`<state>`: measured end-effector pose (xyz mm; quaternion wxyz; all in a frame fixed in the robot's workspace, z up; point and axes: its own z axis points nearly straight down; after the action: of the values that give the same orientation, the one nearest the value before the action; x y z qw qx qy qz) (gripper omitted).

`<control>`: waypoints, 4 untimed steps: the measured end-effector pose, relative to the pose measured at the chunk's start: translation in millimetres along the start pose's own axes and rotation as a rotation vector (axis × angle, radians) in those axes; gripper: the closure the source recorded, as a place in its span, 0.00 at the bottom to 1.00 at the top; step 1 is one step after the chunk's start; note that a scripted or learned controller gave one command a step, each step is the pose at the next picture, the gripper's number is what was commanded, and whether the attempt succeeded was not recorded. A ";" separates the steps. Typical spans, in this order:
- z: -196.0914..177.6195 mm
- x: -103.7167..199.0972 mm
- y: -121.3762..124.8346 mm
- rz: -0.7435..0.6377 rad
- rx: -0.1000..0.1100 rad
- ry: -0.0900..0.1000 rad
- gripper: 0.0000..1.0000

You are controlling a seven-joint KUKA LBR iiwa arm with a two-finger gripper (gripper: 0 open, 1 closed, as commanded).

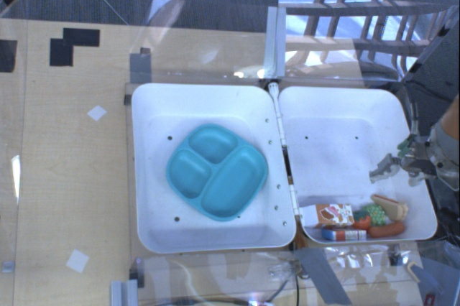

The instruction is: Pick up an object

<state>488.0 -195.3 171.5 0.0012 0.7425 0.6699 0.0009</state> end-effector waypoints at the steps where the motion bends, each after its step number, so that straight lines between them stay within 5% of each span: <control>1: 32.9 7.8 -0.9 -0.423 -0.001 0.000 0.00; 2: 58.9 14.4 64.8 -0.660 -0.003 -0.002 0.00; 3: 39.9 5.2 -0.5 -0.488 -0.001 0.000 0.00; 4: 39.4 35.2 99.6 -0.334 -0.003 -0.001 0.00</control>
<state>590.8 -170.5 132.4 0.0028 0.6207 0.7841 0.0014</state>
